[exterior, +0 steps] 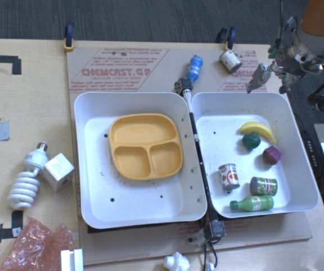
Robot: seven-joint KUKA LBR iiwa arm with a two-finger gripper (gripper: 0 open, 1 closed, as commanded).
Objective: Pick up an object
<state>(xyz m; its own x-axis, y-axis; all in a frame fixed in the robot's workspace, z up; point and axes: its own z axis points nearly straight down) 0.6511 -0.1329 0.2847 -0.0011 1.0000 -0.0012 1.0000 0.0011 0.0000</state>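
The gripper [269, 76] hung open and empty above the right bin's [303, 145] far rim. Inside, a smooth curved yellow banana [258, 131] lay crosswise, near a glossy green bottle [253, 204] on its side, cap pointing left.

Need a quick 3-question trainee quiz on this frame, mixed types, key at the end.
1. True or false: the yellow divided tray lies in the left bin.
2. Which lies closest to the green bottle? A) banana B) green can C) purple block
3. Fill in: the gripper is above the right bin's ___ rim.

Key: 1 true; 2 B; 3 far.
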